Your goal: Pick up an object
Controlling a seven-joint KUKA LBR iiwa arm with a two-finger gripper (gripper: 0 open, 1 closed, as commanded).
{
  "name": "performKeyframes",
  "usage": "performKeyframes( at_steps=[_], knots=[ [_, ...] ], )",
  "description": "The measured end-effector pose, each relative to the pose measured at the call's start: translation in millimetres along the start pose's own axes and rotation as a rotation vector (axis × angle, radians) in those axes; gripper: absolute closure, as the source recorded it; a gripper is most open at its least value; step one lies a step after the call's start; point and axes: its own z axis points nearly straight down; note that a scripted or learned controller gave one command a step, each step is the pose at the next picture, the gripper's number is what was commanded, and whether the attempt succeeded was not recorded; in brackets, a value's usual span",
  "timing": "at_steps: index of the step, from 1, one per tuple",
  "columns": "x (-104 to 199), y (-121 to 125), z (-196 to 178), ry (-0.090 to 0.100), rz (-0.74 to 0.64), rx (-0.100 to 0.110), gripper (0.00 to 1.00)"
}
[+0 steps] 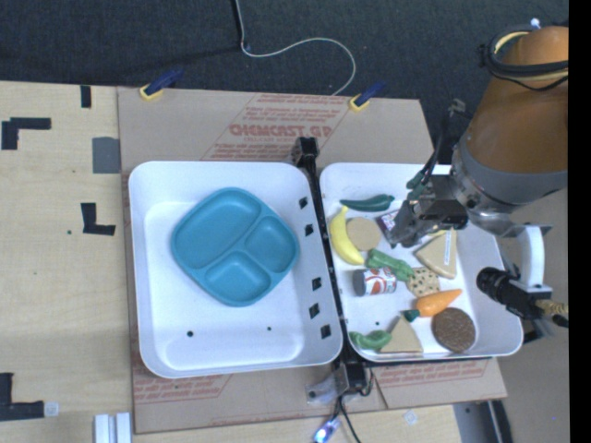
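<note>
Step advice: the gripper (406, 232) hovers low over the right bin's (503, 344) far half; it should descend straight onto one separated toy, such as the banana (343, 238).
Gripper state: cannot tell.
Right bin: banana, green pepper (367, 202), can (374, 282), carrot (434, 302), brown cookie (453, 329), sandwich wedges.
Left bin (157, 340): a blue divided plate (235, 245), centred.

Printing on the cardboard, mostly unreadable

The cardboard sheet (277, 127) under the bins carries red block lettering above the middle of the frame, seen upside down and too blurred to read for sure. More red print runs along its lower edge, also illegible. A small can (377, 283) in the right bin has a red and white label whose words are too small to make out.
</note>
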Motion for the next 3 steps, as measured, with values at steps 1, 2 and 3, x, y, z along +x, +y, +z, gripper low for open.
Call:
performKeyframes(
  at_steps=[1, 2, 3],
  knots=[
    [52, 19, 6, -0.001, -0.005, 0.007, 1.00],
    [25, 2, -46, -0.001, 0.001, 0.003, 1.00],
    [64, -1, 140, -0.001, -0.002, 0.026, 1.00]
  ],
)
